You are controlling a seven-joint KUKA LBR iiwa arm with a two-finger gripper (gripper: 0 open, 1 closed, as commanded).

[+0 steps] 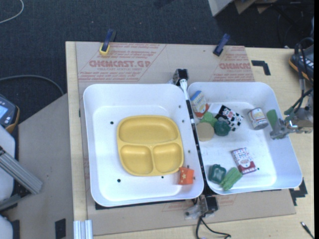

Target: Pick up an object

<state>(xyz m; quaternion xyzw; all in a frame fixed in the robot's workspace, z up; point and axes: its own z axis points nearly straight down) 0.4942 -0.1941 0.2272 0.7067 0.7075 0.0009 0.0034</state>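
Claw (282, 129): sitting at the right rim of the right bin (286, 171), low over the edge; too small and blurred here to tell how far it is open, and nothing can be made out in it
Candidates: all the loose pieces are in the right bin; the silver can (257, 118) lies just beside the claw, toward the bin's middle; a green stick (272, 117) stands between can and claw
Middle cluster: black-and-white toy (229, 116), dark green lump (222, 128) and tan disc (204, 131) packed close, some touching; a carton (199, 102) near the divider
Lower group: red packet (243, 161) lying flat; green pieces (224, 176) by the near wall
Left bin (99, 148): yellow divided plate (150, 144) in the centre; small orange block (186, 176) at its lower right corner
Step, as I read it: no pick made yet; the can looks the nearest target
Risk one: claw so close to the rim; a descent here could strike the bin wall instead of an object
Risk two: the can is round; it may roll or squirt out as the claw closes
Risk three: the green stick is in the way; it could be knocked aside or caught by mistake
Risk four: the flat packet offers little edge; a grab there likely comes up empty
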